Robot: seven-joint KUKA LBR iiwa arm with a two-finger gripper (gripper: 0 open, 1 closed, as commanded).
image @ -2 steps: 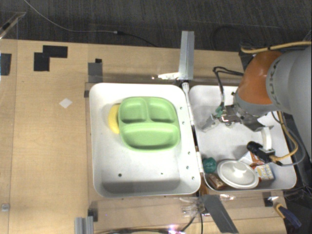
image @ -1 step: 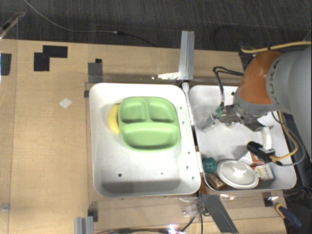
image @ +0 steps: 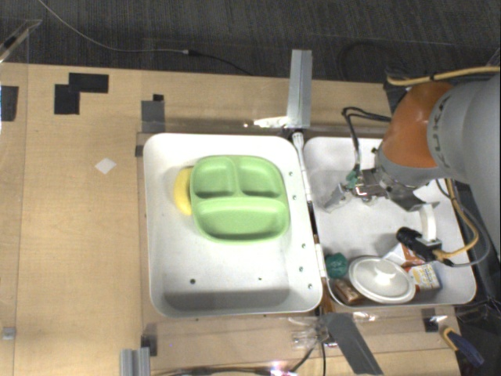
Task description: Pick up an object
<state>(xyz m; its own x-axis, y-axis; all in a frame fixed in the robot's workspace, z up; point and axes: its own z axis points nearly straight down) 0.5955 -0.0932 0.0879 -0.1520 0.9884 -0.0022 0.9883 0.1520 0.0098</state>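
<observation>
There are two shallow white bins side by side. The left white bin (image: 168, 288) holds two things. One is a light green plastic plate with three sections (image: 239, 198), lying flat toward 12 o'clock of the bin's middle. The other is a small yellow thing (image: 182, 192), peeking out at the plate's 9 o'clock side, partly under it. I cannot tell what it is.

The right white bin (image: 344, 233) holds four things, all crowded along its 6 o'clock edge. There is one round white dish with a knob in the middle (image: 382, 279) at 6 o'clock. One small teal thing (image: 337, 265) sits at its 9 o'clock side, just beside it. One brown thing (image: 345, 291) lies at about 7 o'clock of the dish, touching the bin's edge. One little white and orange-red packet (image: 427, 276) sits at the dish's 3 o'clock side, close to it.

The grey arm with the orange band (image: 415, 135) comes in from 3 o'clock. Its gripper (image: 347, 188) is at about 10 o'clock in the right bin, over bare white floor. It is well apart from the four things. Nothing lies between it and them. I cannot tell if it is spread wide or closed up. I see nothing held in it.
</observation>
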